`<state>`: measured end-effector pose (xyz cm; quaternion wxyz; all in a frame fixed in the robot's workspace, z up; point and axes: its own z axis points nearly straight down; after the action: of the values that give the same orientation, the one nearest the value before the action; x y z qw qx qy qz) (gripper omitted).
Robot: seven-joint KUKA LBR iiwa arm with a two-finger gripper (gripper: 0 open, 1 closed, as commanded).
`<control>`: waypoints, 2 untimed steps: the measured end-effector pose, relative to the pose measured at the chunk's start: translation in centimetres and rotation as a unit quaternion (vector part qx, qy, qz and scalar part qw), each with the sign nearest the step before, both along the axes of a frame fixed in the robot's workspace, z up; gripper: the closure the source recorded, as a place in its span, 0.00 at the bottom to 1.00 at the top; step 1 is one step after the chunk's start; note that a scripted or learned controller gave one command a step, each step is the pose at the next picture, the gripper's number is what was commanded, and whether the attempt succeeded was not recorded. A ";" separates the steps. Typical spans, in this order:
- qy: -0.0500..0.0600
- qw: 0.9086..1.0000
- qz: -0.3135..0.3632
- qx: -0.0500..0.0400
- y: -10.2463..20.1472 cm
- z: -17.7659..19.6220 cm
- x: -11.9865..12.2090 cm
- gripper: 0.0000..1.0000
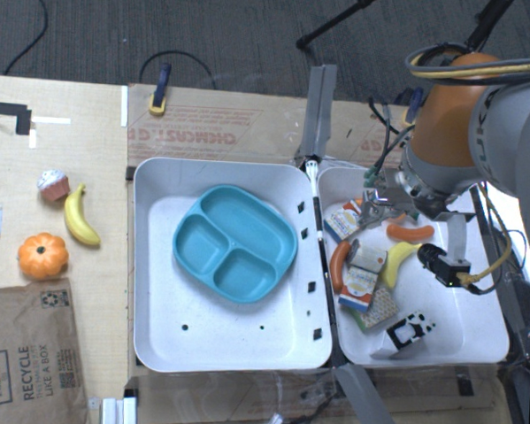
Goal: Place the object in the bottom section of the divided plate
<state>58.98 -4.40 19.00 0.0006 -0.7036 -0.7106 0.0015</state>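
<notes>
You see dark grey carpet floor (213,27) along the top, black cables (175,60) trailing over it | pale wooden bench top (38,150) at left | printed cardboard sheet (216,124) lying behind the bins | brown cardboard box (27,354) marked RECYCLE at lower left | even, soft overhead light

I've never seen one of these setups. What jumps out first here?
The blue divided plate lies alone in the left bin. The arm with its orange band reaches in from the right over the right bin, which holds a jumble of toy food.
</notes>
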 end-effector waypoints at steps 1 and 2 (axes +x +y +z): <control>0.002 0.997 -0.082 0.000 3.0 0.0 -10.7 1.00; 0.000 0.996 0.084 0.000 9.4 0.0 -9.1 1.00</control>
<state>49.89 4.96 18.96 0.0008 -0.6411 -0.7674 0.0019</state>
